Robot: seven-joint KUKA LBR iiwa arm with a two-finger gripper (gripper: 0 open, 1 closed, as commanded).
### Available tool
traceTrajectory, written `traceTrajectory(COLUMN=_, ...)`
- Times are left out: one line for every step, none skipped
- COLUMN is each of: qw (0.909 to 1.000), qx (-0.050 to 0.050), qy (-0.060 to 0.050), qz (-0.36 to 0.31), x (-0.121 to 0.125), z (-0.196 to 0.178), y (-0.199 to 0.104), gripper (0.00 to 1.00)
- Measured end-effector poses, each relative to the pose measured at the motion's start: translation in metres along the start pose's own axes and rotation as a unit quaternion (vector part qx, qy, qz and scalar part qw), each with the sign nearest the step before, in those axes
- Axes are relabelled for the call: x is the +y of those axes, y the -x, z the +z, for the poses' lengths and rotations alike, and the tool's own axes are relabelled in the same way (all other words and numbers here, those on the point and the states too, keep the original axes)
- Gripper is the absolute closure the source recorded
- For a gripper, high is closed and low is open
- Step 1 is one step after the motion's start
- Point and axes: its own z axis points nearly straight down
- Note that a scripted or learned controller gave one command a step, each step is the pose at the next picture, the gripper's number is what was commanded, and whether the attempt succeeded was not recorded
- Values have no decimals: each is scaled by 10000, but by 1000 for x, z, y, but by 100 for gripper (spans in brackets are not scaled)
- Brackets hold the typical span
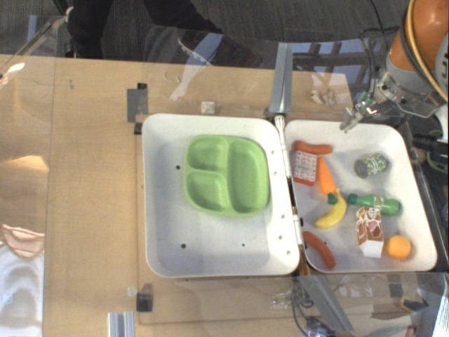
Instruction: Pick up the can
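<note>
Camera view: pincer (353, 116), finger state indeterminable, sat at the right bin's (414, 209) upper rim; can (370, 165) lay on its side just below-right of it.

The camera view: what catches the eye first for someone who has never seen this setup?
The bright green divided plate lying in the left bin. Then the right bin, crowded with toy food: a banana, a carrot, an orange, and a grey-green can. The arm's claw hovers over its top edge.
</note>
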Motion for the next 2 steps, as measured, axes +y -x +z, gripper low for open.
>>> traceTrajectory(qw=10000, qx=1, qy=-3, qz=1, x=0, z=0, y=0, gripper=0)
traceTrajectory(qw=9996, qx=10, qy=-26, qz=273, x=-27, z=61, y=52, gripper=0)
